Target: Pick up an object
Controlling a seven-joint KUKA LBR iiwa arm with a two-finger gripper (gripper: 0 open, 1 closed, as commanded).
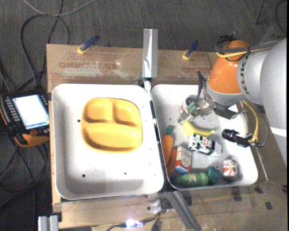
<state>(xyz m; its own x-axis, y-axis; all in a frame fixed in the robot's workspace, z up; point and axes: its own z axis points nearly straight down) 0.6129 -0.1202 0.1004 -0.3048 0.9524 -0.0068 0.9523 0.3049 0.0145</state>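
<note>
Two shallow white bins are seen: the left bin (pixel 62 143) bears a yellow compartment tray (pixel 112 124), while candidate objects (yellow banana (pixel 198 128), orange carrot (pixel 167 147)) are crowded in the right bin (pixel 250 174), presumably why the gripper (pixel 191 107), finger state indeterminable, is lowered there at centre right.
</note>
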